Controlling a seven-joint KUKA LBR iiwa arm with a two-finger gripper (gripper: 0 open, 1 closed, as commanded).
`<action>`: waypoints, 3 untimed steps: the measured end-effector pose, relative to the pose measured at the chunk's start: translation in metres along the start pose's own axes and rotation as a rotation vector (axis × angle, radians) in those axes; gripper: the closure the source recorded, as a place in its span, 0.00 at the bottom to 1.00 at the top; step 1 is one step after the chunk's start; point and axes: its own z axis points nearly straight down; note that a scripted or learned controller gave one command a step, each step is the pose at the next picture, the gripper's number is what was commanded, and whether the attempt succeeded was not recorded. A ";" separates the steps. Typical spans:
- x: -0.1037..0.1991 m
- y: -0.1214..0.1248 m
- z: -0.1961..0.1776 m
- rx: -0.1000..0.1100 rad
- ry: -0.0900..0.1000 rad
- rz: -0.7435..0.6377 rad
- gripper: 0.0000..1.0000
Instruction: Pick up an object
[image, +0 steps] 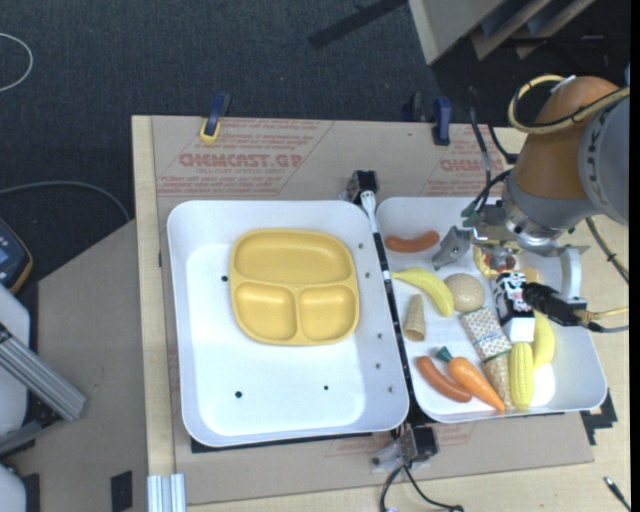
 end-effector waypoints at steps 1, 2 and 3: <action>0.000 0.002 0.050 -0.011 -0.003 0.000 0.00; 0.000 0.001 0.039 -0.011 -0.003 0.001 1.00; 0.006 0.004 -0.023 -0.016 -0.004 -0.001 1.00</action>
